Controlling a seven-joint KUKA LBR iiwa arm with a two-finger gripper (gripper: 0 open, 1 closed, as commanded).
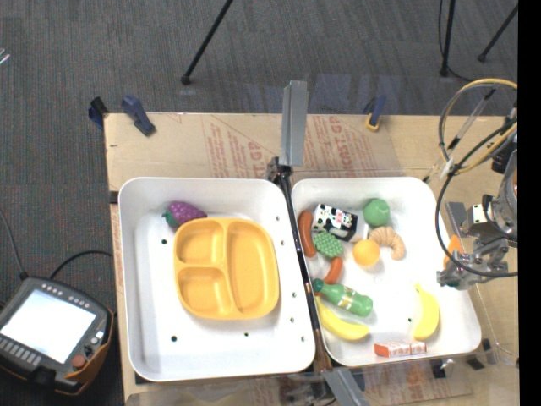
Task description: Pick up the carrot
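Grey metal and looped cable mark the tool [473, 265] at the right edge of the right bin [423, 189], over its rim and well apart from the toys; whether it is apart or together I cannot tell, and nothing shows clamped in it. It looks parked clear of the clutter, so the approach seems not yet begun. Nearest it lies a smooth, curved yellow banana [427, 314], then a ridged tan croissant [390, 241] and a round orange [366, 252]. The carrot [306, 233], a slim orange-red taper, lies against the bin's left wall, just beside the black-and-white milk carton [335, 220] and a dimpled green toy. That wall probably crowds a grasp. A similar orange-red piece [334, 270] sits nearer, above the green bottle [345, 298]. The left bin holds a glossy yellow divided plate [226, 267] and purple grapes [186, 211].
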